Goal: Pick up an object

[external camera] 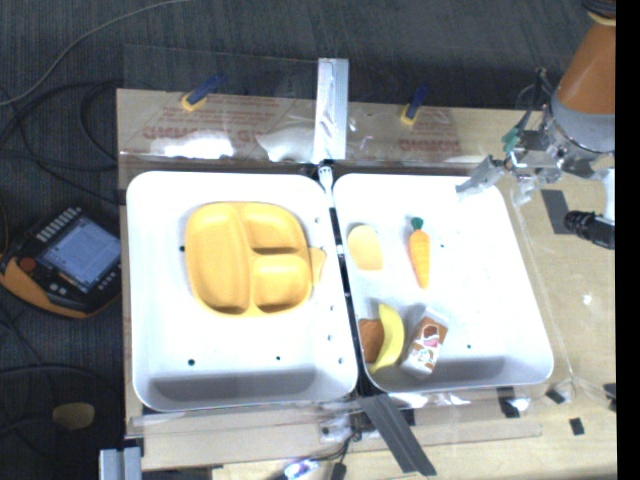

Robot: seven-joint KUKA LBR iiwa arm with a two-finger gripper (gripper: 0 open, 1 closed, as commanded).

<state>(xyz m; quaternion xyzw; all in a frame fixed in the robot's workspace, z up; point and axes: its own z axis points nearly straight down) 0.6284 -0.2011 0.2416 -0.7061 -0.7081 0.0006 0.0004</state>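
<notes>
The left bin (150, 298) holds a yellow divided tray (248, 256). The right bin (500, 308) holds a carrot (419, 252), a pale yellow piece (365, 247), a banana (389, 336) and a small carton (425, 344). The pincer (500, 168) hovers at the right bin's far corner, its state unclear.

We can read no text anywhere. The small carton (425, 346) at about five o'clock in the right bin (520, 298) carries coloured print too blurred to make out, and the handheld screen (78, 253) at nine o'clock shows nothing legible.
</notes>
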